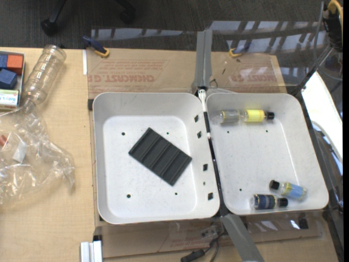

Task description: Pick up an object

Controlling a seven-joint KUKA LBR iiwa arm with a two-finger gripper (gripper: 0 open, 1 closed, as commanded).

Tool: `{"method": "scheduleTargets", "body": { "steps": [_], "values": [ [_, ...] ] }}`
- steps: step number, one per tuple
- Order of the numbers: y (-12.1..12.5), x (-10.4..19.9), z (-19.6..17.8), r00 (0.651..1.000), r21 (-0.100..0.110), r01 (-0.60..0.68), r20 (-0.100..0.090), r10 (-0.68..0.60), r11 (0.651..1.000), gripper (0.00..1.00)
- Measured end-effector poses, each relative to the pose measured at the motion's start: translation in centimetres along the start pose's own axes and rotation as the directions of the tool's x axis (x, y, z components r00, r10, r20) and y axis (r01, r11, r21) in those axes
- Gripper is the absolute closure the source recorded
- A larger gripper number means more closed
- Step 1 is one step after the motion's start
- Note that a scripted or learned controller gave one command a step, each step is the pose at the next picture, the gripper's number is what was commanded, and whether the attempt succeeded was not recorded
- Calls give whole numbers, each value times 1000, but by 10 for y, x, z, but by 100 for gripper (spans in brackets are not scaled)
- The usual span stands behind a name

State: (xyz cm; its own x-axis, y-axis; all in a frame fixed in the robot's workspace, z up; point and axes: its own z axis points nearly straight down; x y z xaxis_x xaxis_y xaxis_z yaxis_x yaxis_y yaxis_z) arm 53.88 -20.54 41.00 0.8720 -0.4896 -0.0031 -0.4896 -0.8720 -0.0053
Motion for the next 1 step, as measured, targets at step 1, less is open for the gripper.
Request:
{"method": "scheduleTargets", "body": {
  "steps": [1],
  "values": [
    [-2,1,-9,1000,5,2,1,-2,1000,100]
  ]
}}
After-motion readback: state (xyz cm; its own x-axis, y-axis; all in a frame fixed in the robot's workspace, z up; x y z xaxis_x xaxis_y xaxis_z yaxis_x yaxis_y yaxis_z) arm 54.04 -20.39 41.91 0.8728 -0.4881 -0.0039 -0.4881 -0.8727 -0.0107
